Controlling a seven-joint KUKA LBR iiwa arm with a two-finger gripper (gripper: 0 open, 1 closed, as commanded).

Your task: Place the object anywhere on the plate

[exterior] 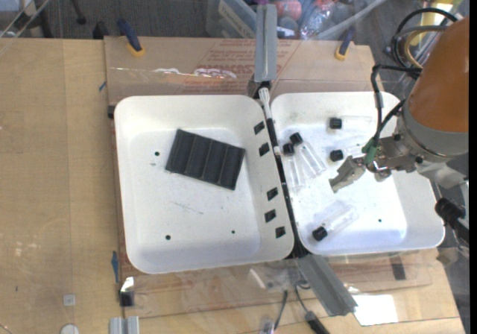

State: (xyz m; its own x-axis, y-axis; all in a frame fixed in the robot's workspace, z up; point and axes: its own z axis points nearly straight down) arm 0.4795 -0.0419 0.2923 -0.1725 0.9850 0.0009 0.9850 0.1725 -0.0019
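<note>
Nearest the camera, at five o'clock in the right bin, lies a clear tube with a black cap; others sit around ten o'clock there, well apart from the dark plate in the left bin. Being slick and round, a tube could roll or slip out. From three o'clock the arm reaches in, its gripper slightly parted, apparently holding nothing.

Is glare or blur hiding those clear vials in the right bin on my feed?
Camera view: even light, soft shadows. The clear vials nearly vanish against the white right bin; their black caps show best. The gripper looks slightly soft, the orange arm band blurred. The dark plate in the left bin is crisp.
</note>
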